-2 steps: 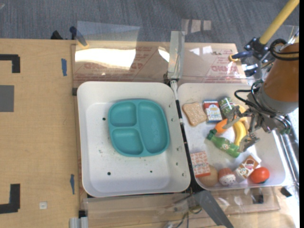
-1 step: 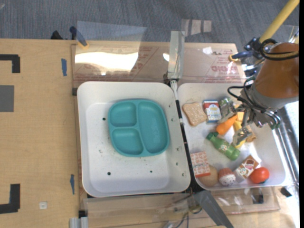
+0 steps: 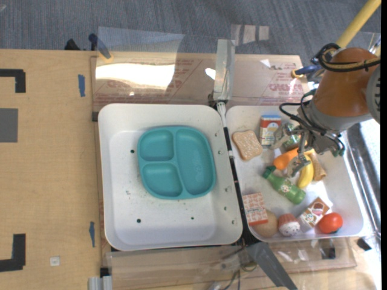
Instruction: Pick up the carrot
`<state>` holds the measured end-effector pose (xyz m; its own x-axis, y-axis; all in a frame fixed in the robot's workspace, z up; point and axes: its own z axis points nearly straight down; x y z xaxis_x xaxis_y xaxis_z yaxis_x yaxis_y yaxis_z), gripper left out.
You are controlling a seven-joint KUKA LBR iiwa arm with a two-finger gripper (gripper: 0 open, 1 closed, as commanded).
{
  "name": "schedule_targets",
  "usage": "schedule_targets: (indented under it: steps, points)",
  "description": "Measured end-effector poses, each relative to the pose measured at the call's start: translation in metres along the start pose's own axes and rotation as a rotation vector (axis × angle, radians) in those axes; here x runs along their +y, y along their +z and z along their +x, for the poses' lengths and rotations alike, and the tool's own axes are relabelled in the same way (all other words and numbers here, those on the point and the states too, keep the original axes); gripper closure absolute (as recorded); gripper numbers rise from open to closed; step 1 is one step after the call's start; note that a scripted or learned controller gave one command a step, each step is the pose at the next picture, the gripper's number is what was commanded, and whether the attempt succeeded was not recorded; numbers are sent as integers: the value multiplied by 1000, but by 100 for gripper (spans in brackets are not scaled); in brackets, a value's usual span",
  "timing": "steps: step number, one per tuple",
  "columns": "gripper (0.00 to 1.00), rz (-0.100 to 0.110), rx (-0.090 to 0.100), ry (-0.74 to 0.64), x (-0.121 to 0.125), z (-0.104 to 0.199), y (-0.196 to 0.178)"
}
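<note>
Although the gripper [image 3: 297, 157] hung directly over the carrot [image 3: 284, 159] in the right-hand bin [image 3: 354, 192], whether its fingers were spread or closed could not be told, the wrist masking them from above. The carrot lay near the bin's middle, with the banana [image 3: 306, 174] touching it on one side and the green bottle [image 3: 283, 185] just below. Such crowding was the chief hazard: a finger might land on the banana and pinch it instead, or nudge the carrot aside (its tapered, smooth body would probably slip easily). The teal tray [image 3: 177, 162] in the left bin [image 3: 115, 180] stood well apart.
</note>
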<state>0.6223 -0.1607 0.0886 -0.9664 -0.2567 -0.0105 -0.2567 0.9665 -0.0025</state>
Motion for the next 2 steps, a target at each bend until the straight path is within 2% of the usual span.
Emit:
schedule_targets:
  steps: [1,2]
  points:
    - [0,0,1,204,9,15,0]
    - [100,3,-10,204,8,11,-14]
